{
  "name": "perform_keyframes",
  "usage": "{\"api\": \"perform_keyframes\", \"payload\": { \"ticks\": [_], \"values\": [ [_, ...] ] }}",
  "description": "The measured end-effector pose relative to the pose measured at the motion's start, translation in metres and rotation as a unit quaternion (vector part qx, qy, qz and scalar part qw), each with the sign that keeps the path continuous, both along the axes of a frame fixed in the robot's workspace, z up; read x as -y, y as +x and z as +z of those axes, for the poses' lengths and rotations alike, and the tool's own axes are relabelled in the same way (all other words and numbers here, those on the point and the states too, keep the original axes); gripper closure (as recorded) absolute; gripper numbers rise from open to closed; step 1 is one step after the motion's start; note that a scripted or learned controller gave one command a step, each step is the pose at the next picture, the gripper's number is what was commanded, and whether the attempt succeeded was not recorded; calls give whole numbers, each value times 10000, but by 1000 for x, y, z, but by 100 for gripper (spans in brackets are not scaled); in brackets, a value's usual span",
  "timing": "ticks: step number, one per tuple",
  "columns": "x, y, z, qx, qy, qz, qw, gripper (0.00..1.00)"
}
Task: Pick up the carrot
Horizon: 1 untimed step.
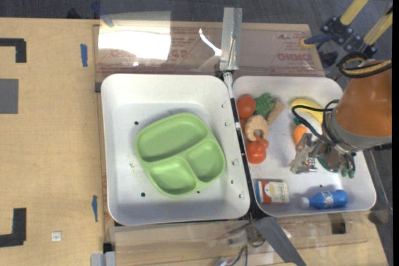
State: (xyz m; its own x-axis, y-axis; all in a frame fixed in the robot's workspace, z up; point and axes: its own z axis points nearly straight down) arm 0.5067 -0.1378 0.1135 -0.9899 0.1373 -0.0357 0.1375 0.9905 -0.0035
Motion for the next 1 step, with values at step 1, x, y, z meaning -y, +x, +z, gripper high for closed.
{"api": "perform_keyframes", "payload": {
  "ticks": [1],
  "values": [
    [0, 0, -1, -6, 3, 3, 10000, 0]
  ]
}}
